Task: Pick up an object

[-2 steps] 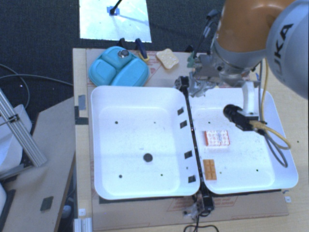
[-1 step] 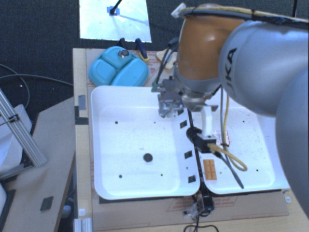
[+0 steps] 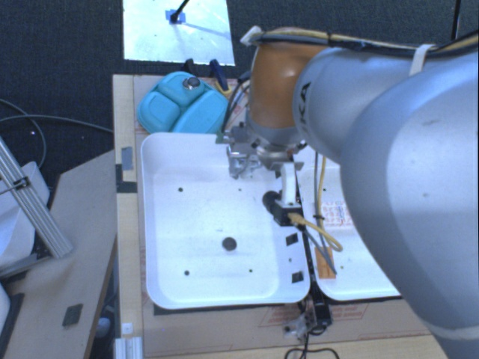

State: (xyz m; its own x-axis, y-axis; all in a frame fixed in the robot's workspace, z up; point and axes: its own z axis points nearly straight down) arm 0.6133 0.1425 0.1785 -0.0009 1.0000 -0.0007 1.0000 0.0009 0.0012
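Gripper point(image 3: 243, 163): over left bin's far right corner; finger spread cannot be told.
Left bin point(image 3: 172, 275): small dark round object point(image 3: 229, 243) near centre, well apart from gripper.
Far left: blue container point(image 3: 182, 105) on tabletop.

Glossy white plastic bin point(image 3: 161, 275), smooth grey arm point(image 3: 397, 140)

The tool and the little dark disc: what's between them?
Just bare white bin floor between the tool and the disc, seen from above.
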